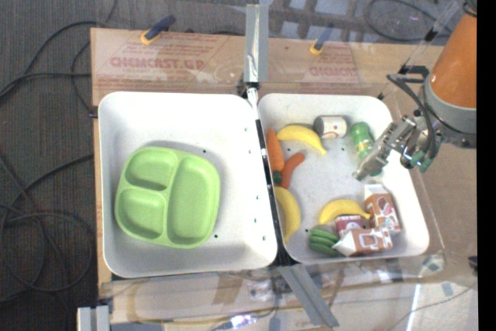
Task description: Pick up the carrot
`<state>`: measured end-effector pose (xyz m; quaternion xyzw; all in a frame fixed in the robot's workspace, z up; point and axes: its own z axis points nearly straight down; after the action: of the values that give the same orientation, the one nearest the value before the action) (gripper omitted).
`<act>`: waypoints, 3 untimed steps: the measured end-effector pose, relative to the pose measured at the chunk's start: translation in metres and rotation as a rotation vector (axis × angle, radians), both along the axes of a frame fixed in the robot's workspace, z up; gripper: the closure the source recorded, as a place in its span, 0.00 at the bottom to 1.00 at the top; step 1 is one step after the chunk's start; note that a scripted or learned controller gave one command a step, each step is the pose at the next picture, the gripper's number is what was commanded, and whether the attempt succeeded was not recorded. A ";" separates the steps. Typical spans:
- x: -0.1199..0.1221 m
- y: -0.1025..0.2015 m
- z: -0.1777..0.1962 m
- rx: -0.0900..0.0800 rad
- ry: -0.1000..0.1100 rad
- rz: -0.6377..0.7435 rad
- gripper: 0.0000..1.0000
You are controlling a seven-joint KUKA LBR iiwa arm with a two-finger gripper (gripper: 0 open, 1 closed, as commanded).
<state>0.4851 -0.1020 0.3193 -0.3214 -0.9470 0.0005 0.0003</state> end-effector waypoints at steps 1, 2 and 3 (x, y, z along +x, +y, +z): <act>-0.002 0.023 -0.126 0.002 0.004 0.041 1.00; -0.001 0.068 -0.137 0.003 0.004 0.366 1.00; -0.001 0.069 -0.130 0.007 0.007 0.367 1.00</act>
<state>0.4841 -0.0326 0.1889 -0.1430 -0.9897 -0.0019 0.0045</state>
